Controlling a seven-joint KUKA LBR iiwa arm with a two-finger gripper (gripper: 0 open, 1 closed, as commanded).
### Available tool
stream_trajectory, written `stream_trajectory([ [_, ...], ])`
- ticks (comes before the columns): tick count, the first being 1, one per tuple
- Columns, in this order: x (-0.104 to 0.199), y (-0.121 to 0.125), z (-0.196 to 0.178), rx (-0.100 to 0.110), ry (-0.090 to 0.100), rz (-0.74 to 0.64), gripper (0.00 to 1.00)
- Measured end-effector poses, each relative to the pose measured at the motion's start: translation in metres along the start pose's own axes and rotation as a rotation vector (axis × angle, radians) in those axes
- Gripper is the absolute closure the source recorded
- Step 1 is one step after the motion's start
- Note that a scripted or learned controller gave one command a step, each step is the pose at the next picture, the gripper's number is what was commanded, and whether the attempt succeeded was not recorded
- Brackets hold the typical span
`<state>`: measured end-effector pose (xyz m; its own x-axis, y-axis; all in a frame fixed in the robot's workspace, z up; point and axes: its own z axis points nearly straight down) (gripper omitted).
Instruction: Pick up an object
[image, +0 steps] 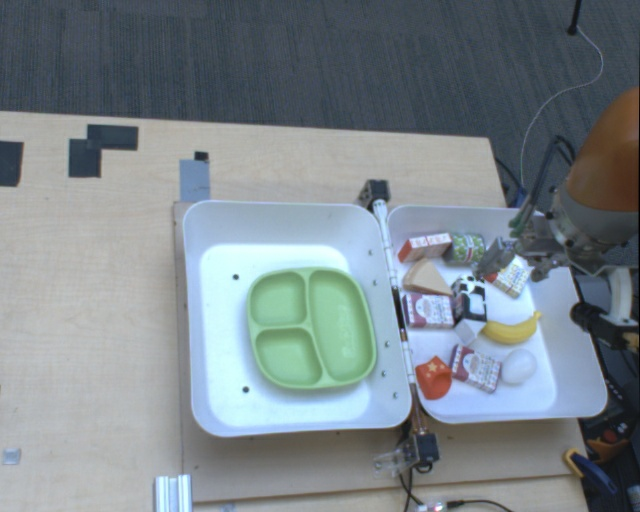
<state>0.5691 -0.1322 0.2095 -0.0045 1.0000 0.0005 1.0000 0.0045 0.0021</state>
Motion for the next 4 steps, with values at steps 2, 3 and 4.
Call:
stream_trajectory([
  [2, -0.018, -0.074, 0.105, -0.007, -0.001, 0.001, 1.0],
  [3, -0.018, -0.074, 0.106, -0.006, -0.001, 0.001, 0.0],
  [4, 0.049, -0.08, 0.123, -0.008, -0.001, 0.001, 0.0],
])
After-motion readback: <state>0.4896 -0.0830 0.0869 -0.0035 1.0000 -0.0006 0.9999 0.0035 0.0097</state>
